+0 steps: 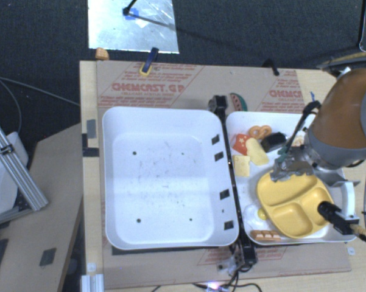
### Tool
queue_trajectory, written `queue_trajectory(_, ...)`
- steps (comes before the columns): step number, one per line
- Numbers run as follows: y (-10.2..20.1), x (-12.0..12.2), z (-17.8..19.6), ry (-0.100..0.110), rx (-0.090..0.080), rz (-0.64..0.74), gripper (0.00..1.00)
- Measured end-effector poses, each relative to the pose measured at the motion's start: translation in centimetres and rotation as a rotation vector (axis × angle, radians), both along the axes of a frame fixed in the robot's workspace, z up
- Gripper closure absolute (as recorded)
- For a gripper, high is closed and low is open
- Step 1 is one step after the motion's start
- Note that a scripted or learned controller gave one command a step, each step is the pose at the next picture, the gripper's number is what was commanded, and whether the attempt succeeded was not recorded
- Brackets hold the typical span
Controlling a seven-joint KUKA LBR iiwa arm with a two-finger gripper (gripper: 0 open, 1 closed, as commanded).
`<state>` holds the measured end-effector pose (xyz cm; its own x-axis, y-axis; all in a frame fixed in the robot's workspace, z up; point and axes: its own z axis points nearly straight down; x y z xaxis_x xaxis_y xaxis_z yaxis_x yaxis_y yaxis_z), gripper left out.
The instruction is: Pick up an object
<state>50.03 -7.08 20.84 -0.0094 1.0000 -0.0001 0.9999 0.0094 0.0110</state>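
My pincer (284, 166) sits low in the right bin (292, 121), at the top edge of the yellow divided tray (292, 207); can't tell how it is set, my wrist blocks it. Loose stuff just left of it: pale yellow block (256, 151), red piece (240, 143), pretzel (259, 130), black item (272, 141). Left bin (164, 175) has no candidates. I judge the tray rim the likeliest target. Best come straight down on the rim, seat it deep, lift slowly, avoid nudging the block.
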Motion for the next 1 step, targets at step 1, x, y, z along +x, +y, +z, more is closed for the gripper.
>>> queue_trajectory(1,-2.20,-0.14,-12.57,-0.002,-0.007,-0.013,1.00)
